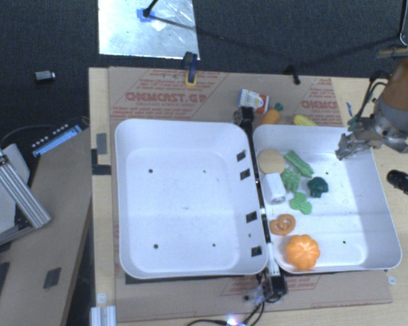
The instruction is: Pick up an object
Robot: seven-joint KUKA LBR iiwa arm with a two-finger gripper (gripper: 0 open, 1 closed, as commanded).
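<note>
White plastic bins sit side by side on a cardboard-covered surface (170, 90), as the grey arm's pincer (345, 148) hovers over the upper right part of the right bin (374, 202); whether it is open or closed cannot be told, and nothing is seen in its grip. Left of and below the pincer, toys crowd the bin's left half: a round tan disc (270, 160), a ribbed pale green piece (298, 163), a dark green floret (317, 186), a white block (274, 187), a small leafy green piece (300, 203), an orange ring-shaped slice (282, 224) and, farthest below, a ridged orange pumpkin (302, 251). Smooth bare floor lies directly beneath the pincer, toward the bin's right rim. Far to the left, the left bin (183, 195) shows open floor.
</note>
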